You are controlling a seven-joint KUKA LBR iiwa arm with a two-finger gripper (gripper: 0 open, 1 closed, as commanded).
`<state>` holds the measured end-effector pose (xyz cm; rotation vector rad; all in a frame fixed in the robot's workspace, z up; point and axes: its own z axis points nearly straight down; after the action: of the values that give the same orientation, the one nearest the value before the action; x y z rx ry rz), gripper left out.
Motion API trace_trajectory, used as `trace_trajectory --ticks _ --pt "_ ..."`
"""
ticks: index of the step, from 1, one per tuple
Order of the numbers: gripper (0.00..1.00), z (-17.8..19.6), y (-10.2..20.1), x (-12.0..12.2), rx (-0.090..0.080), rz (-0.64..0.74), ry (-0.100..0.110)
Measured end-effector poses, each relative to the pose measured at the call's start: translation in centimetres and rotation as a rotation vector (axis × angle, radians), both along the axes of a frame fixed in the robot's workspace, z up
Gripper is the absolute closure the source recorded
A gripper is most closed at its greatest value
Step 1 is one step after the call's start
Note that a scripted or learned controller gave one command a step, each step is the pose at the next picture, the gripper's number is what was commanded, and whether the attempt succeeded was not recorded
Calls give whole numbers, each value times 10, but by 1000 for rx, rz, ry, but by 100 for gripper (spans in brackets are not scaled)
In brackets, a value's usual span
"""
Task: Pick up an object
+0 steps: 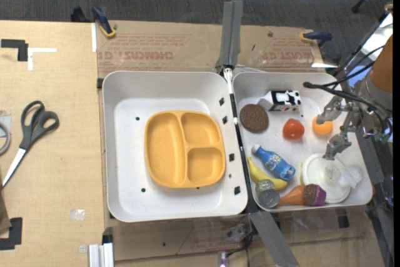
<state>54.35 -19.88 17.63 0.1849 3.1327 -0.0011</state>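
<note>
My gripper (332,130) hangs over the right side of the right bin (250,85), reaching in from the right. It is open, with one finger (327,114) toward the back and the other toward the front. A small orange ball (321,128) lies just left of the gap between the fingertips, and nothing is gripped. A red tomato (293,129) sits further left. Below the front finger lies a white lid (325,174).
The right bin also holds a brown cookie (254,117), a black-and-white cow toy (285,99), a blue bottle (273,162), a banana (262,172), a grey can (268,196) and an orange cone with a purple tip (303,195). A yellow divided plate (185,148) fills the left bin (119,147). Scissors (31,128) lie on the bench.
</note>
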Motion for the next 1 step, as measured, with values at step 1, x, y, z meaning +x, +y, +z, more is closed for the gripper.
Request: trace_trajectory --ticks 1 --pt "0 -78 32 -51 1 -46 -5"
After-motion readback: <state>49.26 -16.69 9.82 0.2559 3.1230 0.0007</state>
